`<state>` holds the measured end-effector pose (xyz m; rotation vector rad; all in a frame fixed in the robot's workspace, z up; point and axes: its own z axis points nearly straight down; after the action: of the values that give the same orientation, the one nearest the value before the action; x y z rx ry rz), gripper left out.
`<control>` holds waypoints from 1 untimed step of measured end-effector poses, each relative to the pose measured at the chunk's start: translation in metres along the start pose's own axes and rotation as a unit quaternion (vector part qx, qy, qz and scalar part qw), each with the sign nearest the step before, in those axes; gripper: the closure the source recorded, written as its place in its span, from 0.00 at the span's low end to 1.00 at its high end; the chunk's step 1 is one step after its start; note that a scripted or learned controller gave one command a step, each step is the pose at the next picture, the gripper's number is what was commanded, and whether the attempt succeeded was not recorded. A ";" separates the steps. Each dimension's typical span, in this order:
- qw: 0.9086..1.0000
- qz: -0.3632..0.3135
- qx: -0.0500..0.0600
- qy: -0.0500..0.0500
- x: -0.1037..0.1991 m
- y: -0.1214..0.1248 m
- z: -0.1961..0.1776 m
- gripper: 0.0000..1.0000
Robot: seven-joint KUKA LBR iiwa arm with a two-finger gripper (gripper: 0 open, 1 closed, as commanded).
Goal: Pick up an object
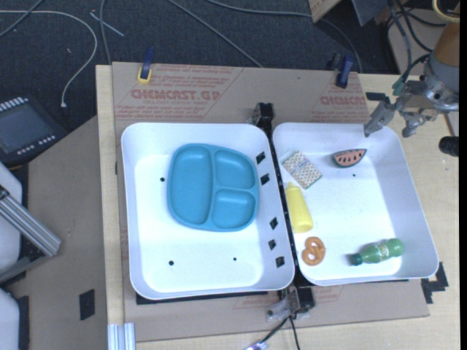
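While my gripper (394, 121) hangs above the far right corner of the right bin (416, 217), its two fingers are spread apart with nothing between them, so I judge the pick has not yet begun. I am over the bin's rim rather than over any one object, which suits a pause before choosing a target.

All the loose things lie in this right bin. Nearest me is the watermelon slice (350, 157), lying flat and apart from the rest, so my fingers would have room on either side of it. Beside it, toward the divider, sits a small checkered packet (302, 169), and just below that a yellow bottle (298, 205) lies along the bin's left wall; that wall could block one finger. A pretzel (314, 251) rests near the yellow bottle's lower end, and a green bottle (377, 251) lies on its side near the front edge, likely to roll if nudged.

The left bin (146, 217) carries a blue divided plate (213, 187), too broad and flat for my grasp, I judge.
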<state>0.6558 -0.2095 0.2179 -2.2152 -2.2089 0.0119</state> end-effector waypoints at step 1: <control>1.000 -0.002 -0.007 -0.002 0.001 0.003 -0.009 0.00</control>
<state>0.6589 -0.2089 0.2269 -2.2203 -2.2219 -0.0002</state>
